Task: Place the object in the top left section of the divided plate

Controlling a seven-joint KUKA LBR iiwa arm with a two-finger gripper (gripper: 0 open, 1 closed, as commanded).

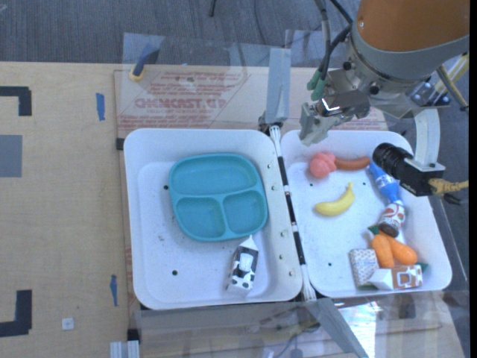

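A light blue divided plate (218, 196) lies in the left bin (141, 200), with one wide section at the back and two smaller ones in front; nothing lies in any of them. My gripper (314, 128) hangs over the back left corner of the right bin (440, 274), just above and left of a pink toy (322, 165). An orange sausage-like piece (352, 162) lies right of the pink toy. A yellow banana (335, 202) lies further forward. I see nothing held in the gripper.
A small cow-patterned carton (244, 267) lies in the left bin in front of the plate. The right bin's right side holds a blue bottle (385, 185), a small can (393, 216), orange carrots (393, 250) and cartons (380, 273). A divider rim (287, 207) separates the bins.
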